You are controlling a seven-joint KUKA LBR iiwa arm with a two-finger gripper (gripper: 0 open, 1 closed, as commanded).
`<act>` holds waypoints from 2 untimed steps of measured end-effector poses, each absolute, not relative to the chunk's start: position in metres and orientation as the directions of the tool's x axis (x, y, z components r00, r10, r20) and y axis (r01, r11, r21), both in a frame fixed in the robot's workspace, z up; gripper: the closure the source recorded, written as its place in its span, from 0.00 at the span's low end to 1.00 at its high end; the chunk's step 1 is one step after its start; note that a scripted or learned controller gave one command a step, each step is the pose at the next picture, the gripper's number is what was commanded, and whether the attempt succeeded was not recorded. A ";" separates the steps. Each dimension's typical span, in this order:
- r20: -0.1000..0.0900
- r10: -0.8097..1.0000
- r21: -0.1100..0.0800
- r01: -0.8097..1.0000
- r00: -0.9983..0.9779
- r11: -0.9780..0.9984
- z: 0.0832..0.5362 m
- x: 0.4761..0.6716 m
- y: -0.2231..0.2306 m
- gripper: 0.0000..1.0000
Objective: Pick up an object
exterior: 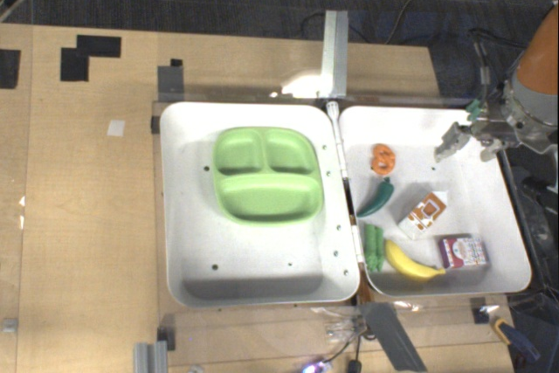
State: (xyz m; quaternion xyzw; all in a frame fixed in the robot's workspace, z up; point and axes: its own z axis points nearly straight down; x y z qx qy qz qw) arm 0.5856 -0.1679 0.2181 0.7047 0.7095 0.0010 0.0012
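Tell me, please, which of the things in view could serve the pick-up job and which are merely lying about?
For the job, in the right bin:
gripper, hovering over the bin's far right
orange toy
dark green pepper
green pod
banana
brown-and-white packet
maroon carton

Lying about:
green divided plate in the left bin

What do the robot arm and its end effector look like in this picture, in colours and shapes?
The arm enters from the right as a rounded grey body with an orange band above the wrist. Its end effector is a small grey metal assembly with two thin fingers and a small teal part near its top. The picture is too coarse to show any markings.
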 end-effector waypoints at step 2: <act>-0.003 0.986 0.010 0.986 -0.164 0.164 0.089 0.665 -0.105 0.00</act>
